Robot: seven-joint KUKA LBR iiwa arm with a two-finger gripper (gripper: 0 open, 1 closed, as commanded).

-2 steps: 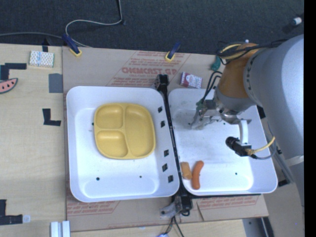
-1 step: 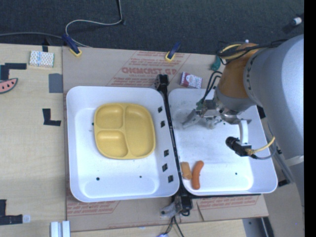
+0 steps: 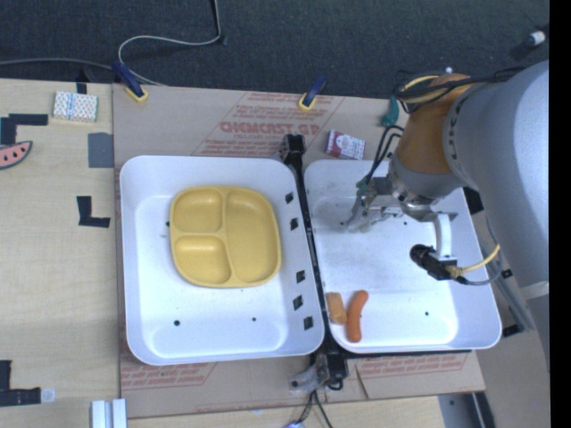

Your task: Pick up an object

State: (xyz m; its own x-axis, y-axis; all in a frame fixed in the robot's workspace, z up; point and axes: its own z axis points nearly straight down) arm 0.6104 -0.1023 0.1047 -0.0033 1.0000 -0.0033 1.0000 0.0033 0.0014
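Sausages (image 3: pixel 349 313) near bin front; tool (image 3: pixel 357 218) lowered, well apart.

bench (image 3: pixel 53 266) bears two white bins (image 3: pixel 143 328), side by side.

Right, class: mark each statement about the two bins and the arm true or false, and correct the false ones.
1. The yellow divided plate lies in the left bin. True.
2. The orange sausages lie on the plate. False: they lie in the right bin, near its front left corner.
3. The pincer is over the right bin. True.
4. The pincer is touching the sausages. False: it is well apart from them, nearer the bin's back.
5. The plate has three compartments. True.
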